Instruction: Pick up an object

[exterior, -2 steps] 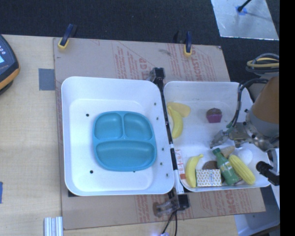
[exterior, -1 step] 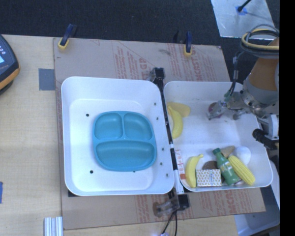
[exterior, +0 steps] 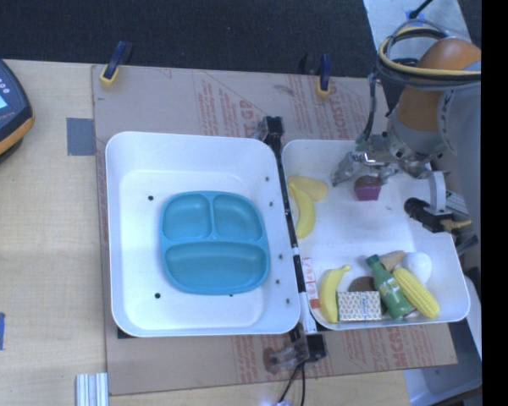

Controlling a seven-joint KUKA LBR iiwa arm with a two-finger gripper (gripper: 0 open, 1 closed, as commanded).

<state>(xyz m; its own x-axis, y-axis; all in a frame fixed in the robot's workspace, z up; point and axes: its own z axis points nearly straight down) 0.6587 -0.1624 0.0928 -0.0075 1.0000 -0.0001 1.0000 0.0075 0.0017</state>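
Observation:
My gripper (exterior: pixel 371 169) hangs over the far part of the right bin (exterior: pixel 356 235), its metal fingers (exterior: pixel 345 172) spread open. A small purple block (exterior: pixel 367 190) rests on the bin floor directly under it, just in front of the fingertips; I cannot tell whether they touch it. Along the bin's left wall lies a yellow banana (exterior: pixel 306 210). The near corner holds a smaller banana (exterior: pixel 331 290), a cracker box (exterior: pixel 359 305), a green bottle (exterior: pixel 388 286), a corn cob (exterior: pixel 416 291), a white egg (exterior: pixel 419 266) and a brown piece (exterior: pixel 393 260).
The left bin (exterior: pixel 127 227) holds a blue divided plate (exterior: pixel 214 242). A black part (exterior: pixel 427 214) juts over the right bin's right rim. Blue and yellow clamps (exterior: pixel 323 73) pin the cardboard at the back. A yellow-edged pendant (exterior: pixel 0 100) lies far left.

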